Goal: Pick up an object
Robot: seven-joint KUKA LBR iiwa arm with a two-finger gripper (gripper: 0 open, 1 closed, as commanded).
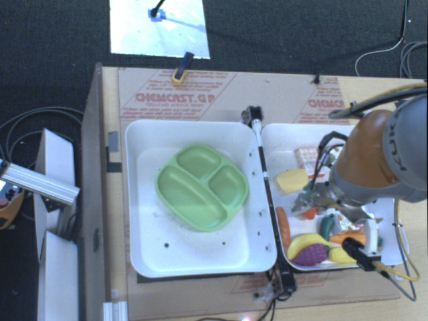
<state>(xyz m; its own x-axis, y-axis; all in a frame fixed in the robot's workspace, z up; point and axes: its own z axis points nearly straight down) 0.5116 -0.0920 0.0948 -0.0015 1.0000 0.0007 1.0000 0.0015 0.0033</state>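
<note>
Front of right bin: a purple grape bunch (308, 253) beside a banana (309, 241), close against the near wall, nearest the lens.
Task's thing: none is singled out; the likeliest pick is whatever lies under the wrist, where a small red-orange piece (307, 212) shows at its left edge.
Where it lies: in the right bin (284, 134), mid-floor, just left of the claw and partly under the arm.
Claw: the gripper (314, 202) points down into the toys; its state I cannot tell, as the wrist hides it.
Held or not: nothing is seen between any grasping parts, so no hold can be claimed.
Step in hand: by my reading, reaching down over the pile, before any lift.
Next move calls for: a firm close on one piece alone, then a straight rise clear of the neighbours.
Near neighbours: a yellow lump (292, 180) to the left, a red sausage (283, 227) by the divider, a carrot (349, 238) and green piece (326, 227) to the right.
Farther out: a small card (306, 156) at the back of the bin.
Left bin: a green tray (202, 187) with three wells.
</note>
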